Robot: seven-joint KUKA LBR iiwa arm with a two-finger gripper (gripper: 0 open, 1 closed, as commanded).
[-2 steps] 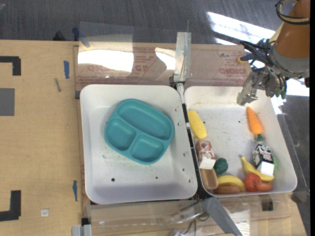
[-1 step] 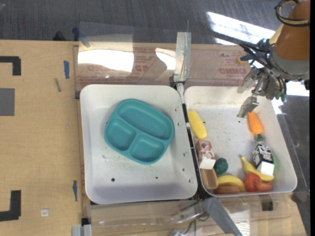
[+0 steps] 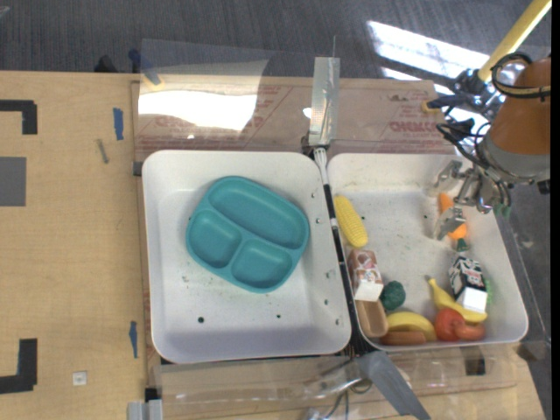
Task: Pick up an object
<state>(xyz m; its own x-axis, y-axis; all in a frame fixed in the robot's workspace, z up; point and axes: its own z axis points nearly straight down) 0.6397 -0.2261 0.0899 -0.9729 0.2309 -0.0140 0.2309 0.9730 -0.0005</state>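
Pincer (image 3: 457, 201) hangs over the right bin (image 3: 516, 297), upper right part, fingers closed on a small orange piece (image 3: 453, 217), lifted clear. Corn (image 3: 351, 220) lies along the bin's left wall.

The left white bin (image 3: 166, 322) contains a teal divided plate (image 3: 248, 233) with three compartments, lying flat near the bin's centre. A clear panel (image 3: 206, 103) stands behind the left bin, and another clear panel (image 3: 394, 112) stands behind the right side. An upright metal bracket (image 3: 324, 99) stands between the two panels. The bench surface (image 3: 66, 234) is tan and carries black corner marks (image 3: 24, 116) and blue tape strips (image 3: 117, 122).
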